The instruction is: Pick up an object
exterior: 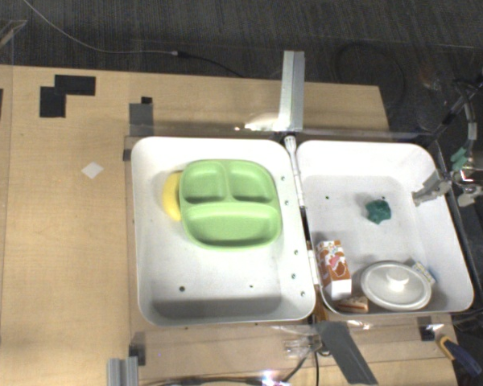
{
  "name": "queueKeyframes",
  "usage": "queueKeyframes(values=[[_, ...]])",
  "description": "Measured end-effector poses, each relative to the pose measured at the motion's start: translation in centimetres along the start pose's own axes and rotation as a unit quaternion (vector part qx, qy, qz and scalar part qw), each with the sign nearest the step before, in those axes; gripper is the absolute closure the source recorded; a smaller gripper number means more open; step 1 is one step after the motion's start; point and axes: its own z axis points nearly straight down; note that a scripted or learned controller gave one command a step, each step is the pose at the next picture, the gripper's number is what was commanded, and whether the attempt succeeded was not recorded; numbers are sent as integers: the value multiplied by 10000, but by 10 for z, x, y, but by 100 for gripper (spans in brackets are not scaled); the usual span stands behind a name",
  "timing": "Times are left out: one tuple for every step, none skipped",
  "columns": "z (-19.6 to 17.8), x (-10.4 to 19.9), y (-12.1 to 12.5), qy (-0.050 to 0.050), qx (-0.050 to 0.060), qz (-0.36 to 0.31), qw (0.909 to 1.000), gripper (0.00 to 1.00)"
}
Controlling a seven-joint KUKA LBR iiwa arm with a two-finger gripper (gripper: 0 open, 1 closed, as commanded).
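**Camera view: tool sitting at the right edge, nothing between its fingers that you can make out**

Camera view is giving you both bins from above on the wooden tabletop (pixel 56 240). The left bin (pixel 217 292) is holding a green divided plate (pixel 228 202), lying flat in the upper half, and a yellow object (pixel 171 197) is peeking out from under the plate's left edge, touching it.

The right bin (pixel 350 171) is carrying four things. A small dark green object (pixel 377 211) is lying alone near the middle, well apart from the rest. A small carton with a red and white print (pixel 333 267) is resting against the bin's left wall, toward the front. Just beside it, to its right, a round silver lid with a knob (pixel 396 285) is sitting in the front corner. A small brown piece (pixel 352 304) is lying at the front wall, below the carton.

The tool (pixel 443 183) is reaching in at the right bin's right wall, above the rim and apart from every object. You cannot tell whether it is released or clenched; it is too small and cluttered at that edge.
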Motion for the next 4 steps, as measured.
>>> queueKeyframes(values=[[139, 33, 40, 6, 15, 438, 9990, 0], [184, 31, 63, -1, -19, 467, 9989, 0], [184, 31, 63, 0, -19, 468, 9989, 0], [171, 31, 66, -8, -53, 451, 9990, 100]])
